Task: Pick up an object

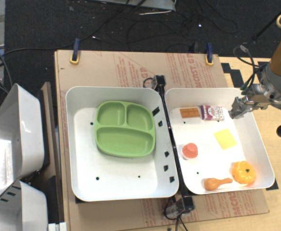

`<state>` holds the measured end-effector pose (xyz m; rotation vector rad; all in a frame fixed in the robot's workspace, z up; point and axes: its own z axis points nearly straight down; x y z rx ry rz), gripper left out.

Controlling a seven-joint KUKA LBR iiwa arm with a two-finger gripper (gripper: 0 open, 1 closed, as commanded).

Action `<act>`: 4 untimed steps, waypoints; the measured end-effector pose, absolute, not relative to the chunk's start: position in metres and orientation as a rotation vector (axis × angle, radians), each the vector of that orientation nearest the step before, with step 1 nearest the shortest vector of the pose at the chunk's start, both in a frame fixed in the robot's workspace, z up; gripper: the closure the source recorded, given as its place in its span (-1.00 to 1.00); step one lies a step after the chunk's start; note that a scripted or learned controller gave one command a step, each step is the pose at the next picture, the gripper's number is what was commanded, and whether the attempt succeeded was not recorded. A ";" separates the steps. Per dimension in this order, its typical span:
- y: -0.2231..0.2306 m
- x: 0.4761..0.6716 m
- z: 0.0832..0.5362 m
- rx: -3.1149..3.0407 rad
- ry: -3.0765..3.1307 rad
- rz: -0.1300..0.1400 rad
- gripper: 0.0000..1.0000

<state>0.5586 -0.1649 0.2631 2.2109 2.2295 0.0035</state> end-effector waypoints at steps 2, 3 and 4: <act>-0.058 0.582 0.255 2.211 2.230 0.004 1.00; 0.002 0.587 0.256 2.211 2.231 0.003 1.00; 0.054 0.603 0.241 2.212 2.231 0.002 1.00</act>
